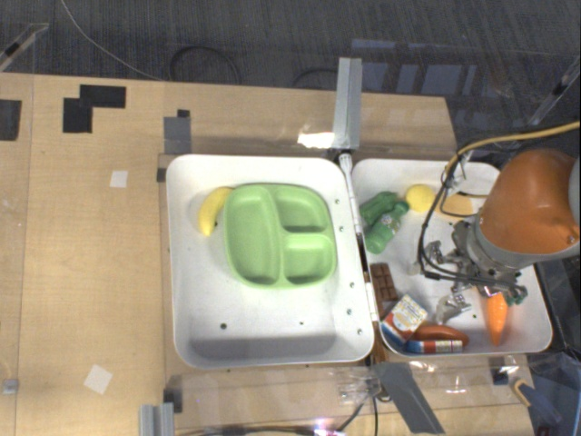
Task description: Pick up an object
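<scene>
End effector [457, 305] sits low in the right bin [543, 334], at the right of the frame; whether it is spread or pinching cannot be told. Carrot [496, 318] lies just beside it, toward the lower right. Green bottle [381, 216] and lemon [419, 197] lie at that bin's upper left. Left bin [191, 316] carries a green divided tray [277, 234] and a banana [211, 209].

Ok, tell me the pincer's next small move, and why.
Probably lower straight down a little. The pincer hangs in the right bin with nothing visibly between its tips, the carrot just beside it and the hot dog just below.
</scene>
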